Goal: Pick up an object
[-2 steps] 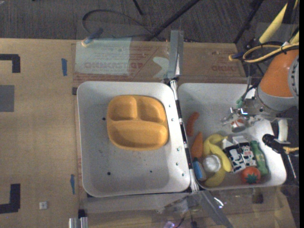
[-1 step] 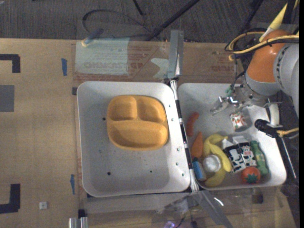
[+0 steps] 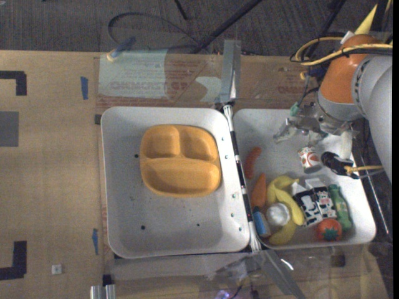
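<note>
Camera view: black-and-white carton (image 3: 313,205) (print unreadable)

Mirrored lettering ran across a clear plastic sheet (image 3: 159,80) lying far to the side of the gripper, too faint to read. A black-and-white patterned carton (image 3: 313,205) below the gripper bore markings too small to make out.

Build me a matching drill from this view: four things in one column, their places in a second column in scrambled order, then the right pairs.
Things:
1. orange divided plate
2. tomato
3. gripper
4. banana

Places:
A. near right corner of the right bin
B. middle of the left bin
C. over the far part of the right bin
D. near half of the right bin, curled around a pale round object

Pairs: 1-B, 2-A, 3-C, 4-D
</note>
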